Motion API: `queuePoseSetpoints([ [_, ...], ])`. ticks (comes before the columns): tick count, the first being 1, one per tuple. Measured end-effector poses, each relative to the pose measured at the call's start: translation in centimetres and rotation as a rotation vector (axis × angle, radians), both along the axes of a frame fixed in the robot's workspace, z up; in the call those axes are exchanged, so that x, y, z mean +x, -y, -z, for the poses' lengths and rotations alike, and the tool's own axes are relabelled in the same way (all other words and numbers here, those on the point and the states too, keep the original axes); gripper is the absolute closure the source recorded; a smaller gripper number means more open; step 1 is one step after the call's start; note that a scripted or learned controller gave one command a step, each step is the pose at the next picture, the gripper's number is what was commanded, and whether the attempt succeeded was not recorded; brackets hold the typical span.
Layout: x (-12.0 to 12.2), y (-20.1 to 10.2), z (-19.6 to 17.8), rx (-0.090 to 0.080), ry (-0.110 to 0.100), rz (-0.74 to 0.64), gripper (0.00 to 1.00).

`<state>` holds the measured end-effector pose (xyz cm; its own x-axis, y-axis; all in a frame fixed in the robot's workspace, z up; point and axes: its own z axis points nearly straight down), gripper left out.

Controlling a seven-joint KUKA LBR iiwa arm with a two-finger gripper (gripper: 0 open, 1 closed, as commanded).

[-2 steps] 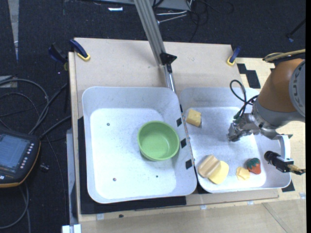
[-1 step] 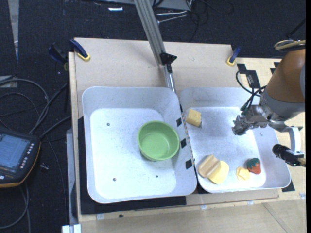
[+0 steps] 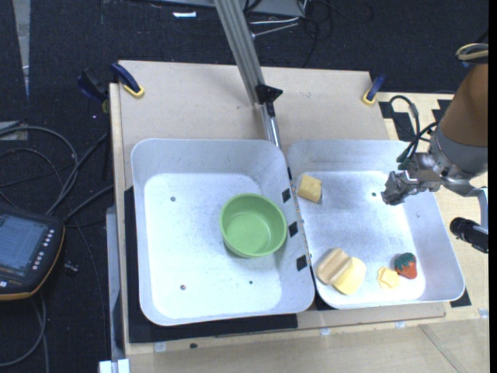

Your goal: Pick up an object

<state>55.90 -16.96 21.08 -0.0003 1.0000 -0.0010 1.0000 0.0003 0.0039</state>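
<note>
Overhead, a slanted camera looks down on a bench point(image 3: 202, 99) bearing two shallow white bins side by side. The left bin point(image 3: 163, 208) holds a green bowl point(image 3: 252, 224), upright, right of its middle. The right bin point(image 3: 435, 231) holds four small things: a yellow block point(image 3: 311, 188) at its far left, close to the wall shared with the left bin; a pale yellow lump point(image 3: 342, 270) at the near left, made of two rounded pieces touching, its long axis slanting from near right to far left; a small yellow piece point(image 3: 388, 277) at the near right; and a red and green toy point(image 3: 405, 265) just beside that piece, on its right. The grey arm point(image 3: 466, 123) reaches in from the right, and its gripper point(image 3: 394, 190) hangs over the far right part of the right bin, above bare floor, with nothing seen between its tips. The tips are dark and small, so I cannot tell whether they are spread or pressed together. No thing is yet picked up. The relation that matters next: the yellow block lies to the gripper's left at about the same depth, well apart, while the toy and small piece lie nearer the camera, almost straight toward the near edge from the gripper. These last two look closest, so a short move nearward seems the likeliest way to a grasp.
</note>
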Motion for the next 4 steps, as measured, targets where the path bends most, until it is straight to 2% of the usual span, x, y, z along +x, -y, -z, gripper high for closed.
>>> queuePoseSetpoints([
  [1, 0.1, 0.0, -2.7, 0.000, -0.002, 0.000, 1.00],
  [3, 0.5, -10.9, -1.7, 0.002, -0.004, -0.005, 1.00],
  [4, 2.1, -15.1, -1.4, 0.002, -0.004, -0.004, 1.00],
])
